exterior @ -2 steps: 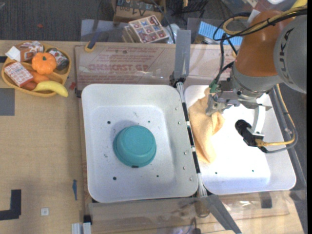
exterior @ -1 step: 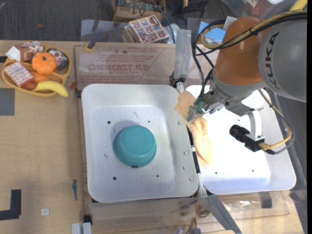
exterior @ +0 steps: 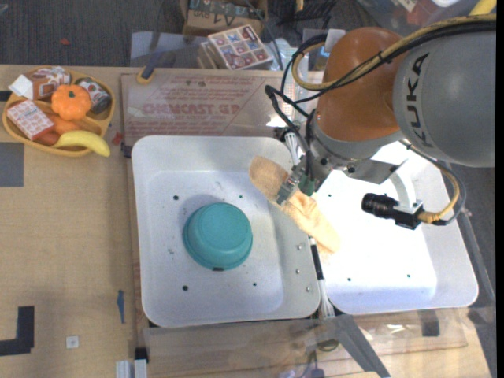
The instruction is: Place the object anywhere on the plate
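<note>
Grey KUKA arm point(exterior: 449, 77) w/ orange band point(exterior: 358, 85) fills upper right, closest to lens, reaching in from the right over the divide between bins. Gripper point(exterior: 293, 187) points down-left at the inner edge of the left bin point(exterior: 157, 274); its tip sits on a long tan, bread-like object point(exterior: 303, 207). Fingers appear closed around object's mid-section, approx. where pale upper end meets yellower lower end; exact gap can't be read at this res. Object lies diagonally: upper end inside left bin near its top right corner, lower end crossing the rim between bins and reaching just into the right bin point(exterior: 409, 282). Whether it is lifted or resting on rim: can't tell.

Teal plate point(exterior: 219, 235), round, looks like an upturned dish, sits centre of left bin, apart from object and gripper, to their lower left.

Black cable connector point(exterior: 390, 209) hangs above right bin, beside arm.

Background, upper left: yellow bowl point(exterior: 24, 128) on bench holding toy foods incl. orange pumpkin point(exterior: 71, 101) and banana point(exterior: 83, 140). Cardboard sheet point(exterior: 197, 113) lies behind left bin.
</note>
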You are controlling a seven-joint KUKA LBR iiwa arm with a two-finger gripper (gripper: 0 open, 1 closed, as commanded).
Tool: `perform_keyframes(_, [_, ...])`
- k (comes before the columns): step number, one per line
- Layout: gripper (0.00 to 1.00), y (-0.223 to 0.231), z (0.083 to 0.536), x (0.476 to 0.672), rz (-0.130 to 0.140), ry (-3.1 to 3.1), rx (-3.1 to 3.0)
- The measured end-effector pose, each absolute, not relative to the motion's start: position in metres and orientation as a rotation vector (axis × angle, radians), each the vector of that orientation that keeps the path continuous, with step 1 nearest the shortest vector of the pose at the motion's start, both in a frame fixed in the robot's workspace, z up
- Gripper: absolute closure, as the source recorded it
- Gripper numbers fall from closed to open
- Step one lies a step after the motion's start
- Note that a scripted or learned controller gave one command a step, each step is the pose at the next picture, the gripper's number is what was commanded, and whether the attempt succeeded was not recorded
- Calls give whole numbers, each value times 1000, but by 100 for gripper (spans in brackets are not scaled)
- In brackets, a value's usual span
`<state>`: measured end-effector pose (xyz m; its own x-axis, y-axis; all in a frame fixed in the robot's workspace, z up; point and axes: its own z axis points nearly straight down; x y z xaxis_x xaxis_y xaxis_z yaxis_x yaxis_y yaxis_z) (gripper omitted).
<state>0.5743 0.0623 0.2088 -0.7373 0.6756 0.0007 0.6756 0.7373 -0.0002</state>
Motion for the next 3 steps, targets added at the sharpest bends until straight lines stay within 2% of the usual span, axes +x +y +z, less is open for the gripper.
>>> perform_keyframes(1, [100, 112, 232, 561, -4, -3099, -541])
perform_keyframes(2, [100, 113, 225, 561, -3, -3144, 1])
perform_keyframes(3, [0, 113, 225, 561, -4, -3145, 1])
